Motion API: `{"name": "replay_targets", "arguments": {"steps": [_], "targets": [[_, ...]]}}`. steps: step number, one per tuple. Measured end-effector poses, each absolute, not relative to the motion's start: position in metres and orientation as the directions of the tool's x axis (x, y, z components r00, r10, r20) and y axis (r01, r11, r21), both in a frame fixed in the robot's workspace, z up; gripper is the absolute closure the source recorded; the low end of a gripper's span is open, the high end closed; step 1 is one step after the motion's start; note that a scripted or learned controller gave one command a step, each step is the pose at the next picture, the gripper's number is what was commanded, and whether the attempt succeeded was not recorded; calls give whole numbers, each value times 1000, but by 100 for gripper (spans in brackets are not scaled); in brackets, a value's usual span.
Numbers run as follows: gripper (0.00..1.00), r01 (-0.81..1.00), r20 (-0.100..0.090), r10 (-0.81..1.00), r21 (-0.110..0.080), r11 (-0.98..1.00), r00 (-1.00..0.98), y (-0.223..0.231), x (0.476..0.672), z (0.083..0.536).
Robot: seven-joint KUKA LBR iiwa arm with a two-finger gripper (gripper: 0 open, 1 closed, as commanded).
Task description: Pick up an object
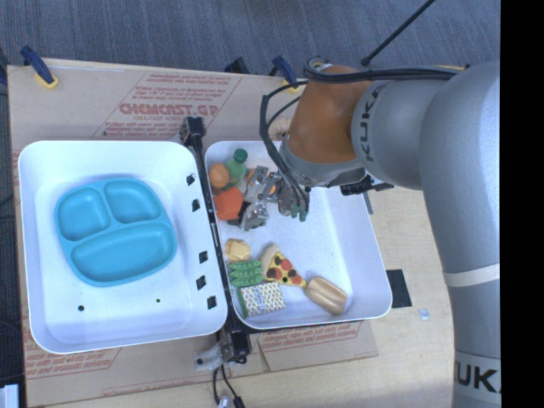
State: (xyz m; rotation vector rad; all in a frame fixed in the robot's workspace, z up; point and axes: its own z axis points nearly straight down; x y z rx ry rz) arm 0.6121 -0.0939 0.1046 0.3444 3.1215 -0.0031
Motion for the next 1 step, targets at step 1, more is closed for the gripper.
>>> {"name": "replay_targets", "arguments": {"steps": [1], "targets": [[100, 292, -2, 292, 0, 957, -957, -38, 570, 193]]}}
